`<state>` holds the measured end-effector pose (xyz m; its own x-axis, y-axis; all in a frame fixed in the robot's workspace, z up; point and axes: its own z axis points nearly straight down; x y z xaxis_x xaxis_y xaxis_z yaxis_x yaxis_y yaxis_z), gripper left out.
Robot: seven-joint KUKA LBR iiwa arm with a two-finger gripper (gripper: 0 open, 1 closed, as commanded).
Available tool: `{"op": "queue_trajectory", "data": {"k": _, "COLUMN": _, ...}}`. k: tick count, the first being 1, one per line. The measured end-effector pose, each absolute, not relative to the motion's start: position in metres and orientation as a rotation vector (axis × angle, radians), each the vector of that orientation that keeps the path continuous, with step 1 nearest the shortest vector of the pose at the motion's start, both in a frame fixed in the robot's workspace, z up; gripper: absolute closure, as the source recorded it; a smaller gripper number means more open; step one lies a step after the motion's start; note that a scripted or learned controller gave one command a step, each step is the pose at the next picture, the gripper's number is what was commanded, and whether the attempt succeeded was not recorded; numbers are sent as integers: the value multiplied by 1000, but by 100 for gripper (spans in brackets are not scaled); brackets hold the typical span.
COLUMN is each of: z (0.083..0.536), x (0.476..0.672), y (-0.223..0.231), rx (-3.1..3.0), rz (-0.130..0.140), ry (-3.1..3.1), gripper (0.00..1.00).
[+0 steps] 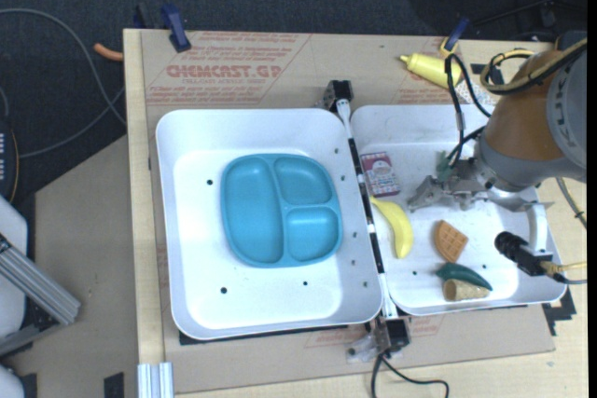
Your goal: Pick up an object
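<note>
The end effector [438, 188] hangs over the right bin [420, 121], low above its floor, with its metal fingers pointing toward the bin's left wall. Whether it is released or clenched I cannot tell, and nothing can be seen between its tips.

Taking the end effector as the landmark: the small red-and-white packet [380, 173] lies just to its left, near the divider. The banana [396, 226] lies below-left of it, close but apart. The waffle [451, 240] sits just below it, and the green-and-tan piece [464, 281] lies farther below, near the bin's front edge. Any of these 4 could serve as the task's thing; all of them rest on the bin floor, none lifted.

Farther out, the left bin [187, 289] holds 1 blue divided plate [280, 207]. A yellow bottle [429, 67] lies on the worktop [140, 200] beyond the right bin, above the end effector.

My judgement is that the step in hand is the approach, with no grasp made. To do it well, pick 1 target standing apart from its neighbours; the waffle or the banana looks nearest. Centre the tips over its middle, turn the wrist so the fingers close across the narrow side, for the banana across its curve rather than along it, and come down straight. The flat packet may slip under the fingertips.
</note>
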<state>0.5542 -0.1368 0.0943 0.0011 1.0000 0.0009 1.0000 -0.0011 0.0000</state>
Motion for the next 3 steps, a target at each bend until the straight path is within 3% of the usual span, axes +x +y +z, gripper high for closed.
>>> {"op": "queue_trajectory", "data": {"k": 1, "z": 84, "x": 507, "y": -139, "rx": -2221, "rz": 1, "ry": -2219, "gripper": 0}}
{"op": "queue_trajectory", "data": {"k": 2, "z": 94, "x": 507, "y": -139, "rx": -2223, "rz": -1, "ry": -2219, "gripper": 100}}
{"op": "queue_trajectory", "data": {"k": 3, "z": 185, "x": 524, "y": -66, "rx": -2220, "rz": -2, "ry": -2223, "gripper": 100}}
